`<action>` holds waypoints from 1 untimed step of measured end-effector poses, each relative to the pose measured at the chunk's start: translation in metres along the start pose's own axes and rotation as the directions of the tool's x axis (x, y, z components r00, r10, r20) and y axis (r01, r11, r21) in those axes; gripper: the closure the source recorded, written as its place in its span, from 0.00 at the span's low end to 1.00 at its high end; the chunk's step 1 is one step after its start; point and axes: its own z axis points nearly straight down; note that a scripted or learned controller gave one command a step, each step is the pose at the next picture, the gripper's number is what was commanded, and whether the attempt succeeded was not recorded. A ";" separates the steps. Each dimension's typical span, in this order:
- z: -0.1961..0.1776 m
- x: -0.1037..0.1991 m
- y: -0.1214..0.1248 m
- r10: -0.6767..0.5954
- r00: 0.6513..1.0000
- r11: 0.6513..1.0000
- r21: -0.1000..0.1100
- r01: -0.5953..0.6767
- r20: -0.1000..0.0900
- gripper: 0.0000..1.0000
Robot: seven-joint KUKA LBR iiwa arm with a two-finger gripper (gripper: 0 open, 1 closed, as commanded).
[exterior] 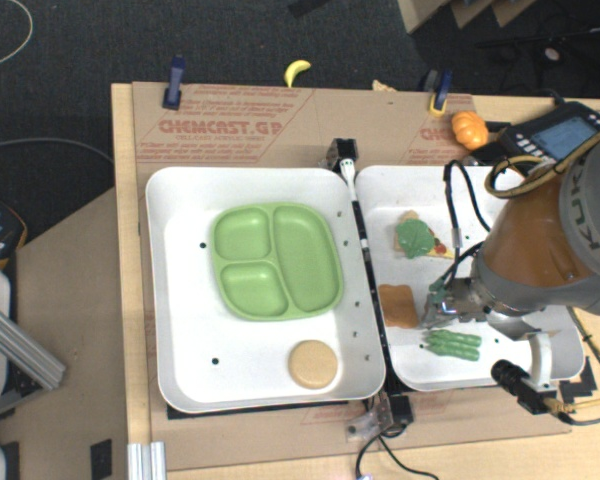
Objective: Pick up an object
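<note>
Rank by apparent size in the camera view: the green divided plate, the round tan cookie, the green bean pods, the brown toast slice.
1. Green divided plastic plate, clearly largest.
2. Round tan cookie.
3. Green bean pods and brown square toast slice: too alike to rank.

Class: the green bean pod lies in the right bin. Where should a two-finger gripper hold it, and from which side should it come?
Probably across the middle of the pod, coming straight down from above. It lies flat and long, running left to right on the bin floor, so fingers closing over its narrow width should fit. The gripper is just above it already.
</note>
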 end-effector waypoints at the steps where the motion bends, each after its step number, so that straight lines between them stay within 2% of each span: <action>1: -0.010 0.000 0.000 0.001 1.000 1.000 -0.002 -0.001 0.001 1.00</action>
